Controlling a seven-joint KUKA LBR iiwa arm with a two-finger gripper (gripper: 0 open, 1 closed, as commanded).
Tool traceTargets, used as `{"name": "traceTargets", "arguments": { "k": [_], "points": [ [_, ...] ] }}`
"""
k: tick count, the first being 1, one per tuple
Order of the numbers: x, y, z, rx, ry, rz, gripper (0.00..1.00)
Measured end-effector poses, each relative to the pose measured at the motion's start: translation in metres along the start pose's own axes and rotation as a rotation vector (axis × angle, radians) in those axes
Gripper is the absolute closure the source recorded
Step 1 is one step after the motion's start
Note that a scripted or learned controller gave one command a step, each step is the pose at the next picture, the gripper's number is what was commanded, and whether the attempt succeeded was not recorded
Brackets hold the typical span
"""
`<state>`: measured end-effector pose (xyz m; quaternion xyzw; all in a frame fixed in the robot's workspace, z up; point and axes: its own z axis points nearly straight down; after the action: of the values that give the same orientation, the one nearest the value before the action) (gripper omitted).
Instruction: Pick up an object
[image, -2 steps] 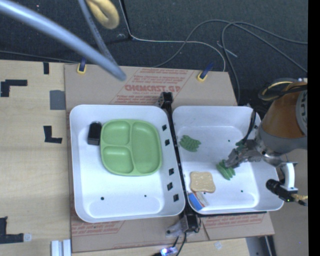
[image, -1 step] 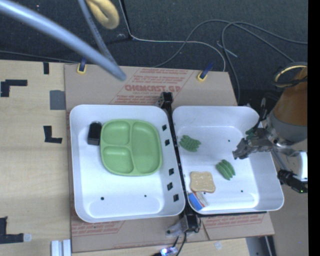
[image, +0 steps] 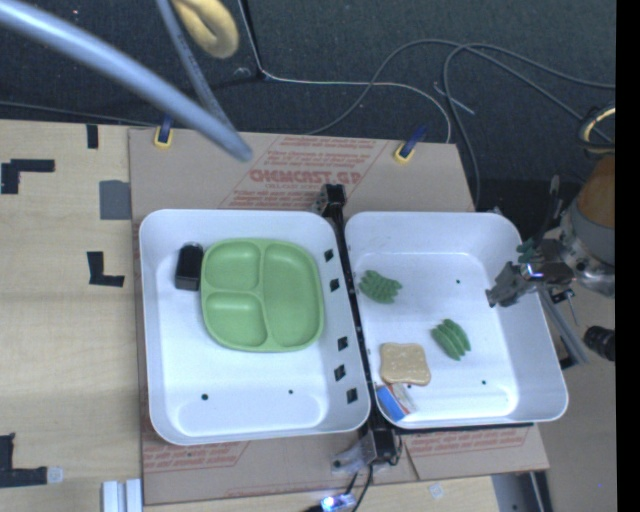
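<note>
The gripper (image: 507, 288) hangs over the right white bin's (image: 520, 395) right rim; whether its fingers are apart cannot be told. Inside that bin lie two green ridged toy vegetables (image: 380, 286) (image: 451, 338) and a tan toast slice (image: 404, 364).

Wooden bench (image: 60, 330) with black marks, cardboard sheet (image: 300, 165) on top, dark floor (image: 420, 30) behind, loose cables (image: 400, 60).

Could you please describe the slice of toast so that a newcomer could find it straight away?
Look at the right-hand white bin, the one nearest the gripper. The toast lies flat near the bin's front left corner, beside the divider. It is the tan, squarish piece, unlike the two green vegetables further back.
</note>
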<state>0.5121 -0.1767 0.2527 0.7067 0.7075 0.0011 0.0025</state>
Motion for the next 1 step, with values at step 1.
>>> {"name": "traceTargets", "arguments": {
  "k": [1],
  "points": [
    [0.0002, 0.0006, -0.0101, 0.004, 0.001, 0.000, 1.00]
  ]
}}
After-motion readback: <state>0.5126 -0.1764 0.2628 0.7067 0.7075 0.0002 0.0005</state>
